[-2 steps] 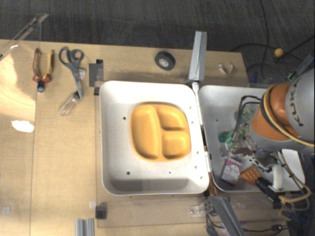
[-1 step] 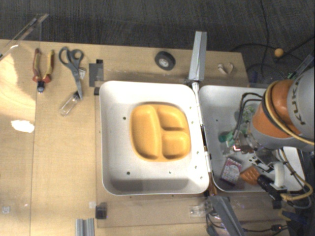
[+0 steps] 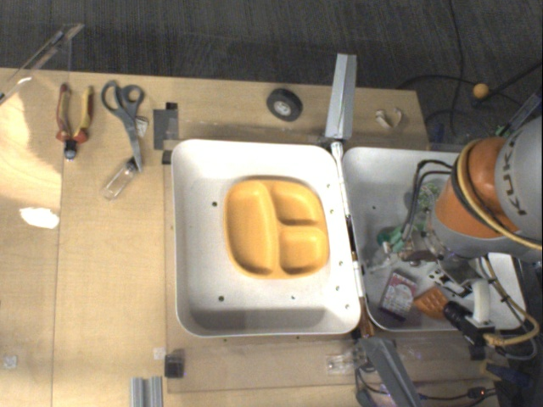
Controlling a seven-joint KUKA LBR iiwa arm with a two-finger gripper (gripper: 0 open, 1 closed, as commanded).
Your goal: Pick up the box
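Arm (image 3: 496, 197) at right of frame looms over right bin (image 3: 373, 172); gripper (image 3: 424, 261) low in it, fingers' state unclear. Small purple box (image 3: 396, 294) lies at bin's lower left, just beside gripper. Orange item (image 3: 430, 302) touches box. Yellow divided tray (image 3: 277, 225) sits centered in left bin (image 3: 204, 227).

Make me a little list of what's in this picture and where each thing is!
left bin: holds a yellow tray with three sections
right bin: holds a small purple box near its front
robot arm: over the right bin, above the box
bench: scissors, red pliers, roll of tape
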